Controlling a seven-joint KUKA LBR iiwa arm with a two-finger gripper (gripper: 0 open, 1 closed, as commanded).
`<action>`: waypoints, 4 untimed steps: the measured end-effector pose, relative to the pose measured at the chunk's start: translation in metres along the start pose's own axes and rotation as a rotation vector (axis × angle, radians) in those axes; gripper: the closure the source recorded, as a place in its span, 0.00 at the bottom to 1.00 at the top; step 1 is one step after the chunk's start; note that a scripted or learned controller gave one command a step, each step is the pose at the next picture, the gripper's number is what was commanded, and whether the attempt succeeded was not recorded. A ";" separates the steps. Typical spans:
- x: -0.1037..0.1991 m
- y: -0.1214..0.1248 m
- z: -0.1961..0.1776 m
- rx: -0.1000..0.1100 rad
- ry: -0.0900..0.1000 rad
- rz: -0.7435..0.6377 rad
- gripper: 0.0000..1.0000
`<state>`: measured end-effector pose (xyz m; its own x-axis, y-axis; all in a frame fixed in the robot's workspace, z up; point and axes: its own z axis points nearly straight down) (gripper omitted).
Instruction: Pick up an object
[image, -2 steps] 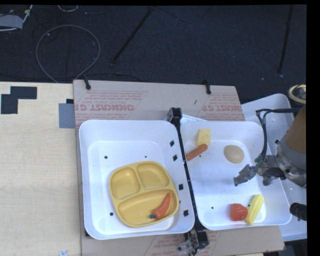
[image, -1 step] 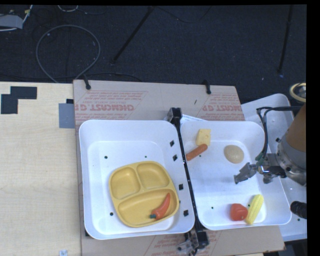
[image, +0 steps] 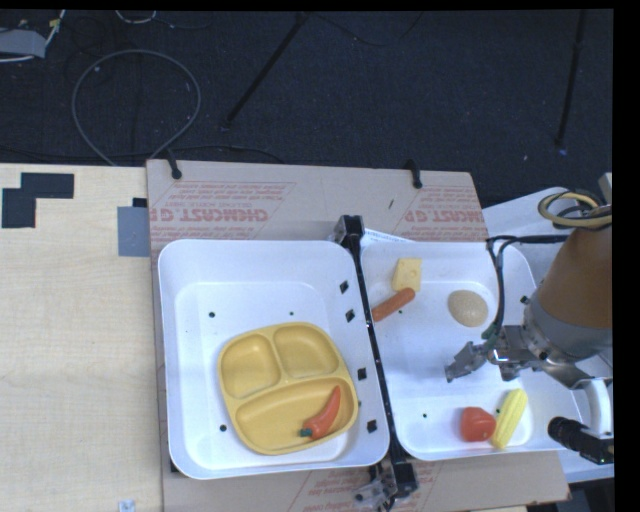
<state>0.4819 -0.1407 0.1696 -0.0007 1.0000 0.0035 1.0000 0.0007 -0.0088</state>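
Nearest the camera, in the right bin (image: 440, 440): red piece (image: 477, 423) touching a yellow corn cob (image: 511, 416). Just above them, tool (image: 478, 360) hovering low over bare bin floor, nothing between its fingers; open or closed impossible to tell. Beyond it, beige round lump (image: 467, 307), then an orange sausage (image: 392, 303) near the divider and a yellow cheese wedge (image: 407, 274). In the left bin (image: 190, 300), yellow divided plate (image: 286, 386) holding a red chili (image: 323, 414). Risks, as a judgement: closing on empty floor between targets; rolling the lump away; catching two touching items and dropping both.
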 end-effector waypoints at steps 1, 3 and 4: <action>-0.002 0.003 0.063 0.000 0.000 0.001 0.00; -0.002 0.003 0.071 -0.006 -0.001 0.007 1.00; -0.010 0.007 0.012 -0.011 -0.004 -0.001 1.00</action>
<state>0.4884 -0.1504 0.1573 -0.0014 1.0000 -0.0006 1.0000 0.0014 0.0018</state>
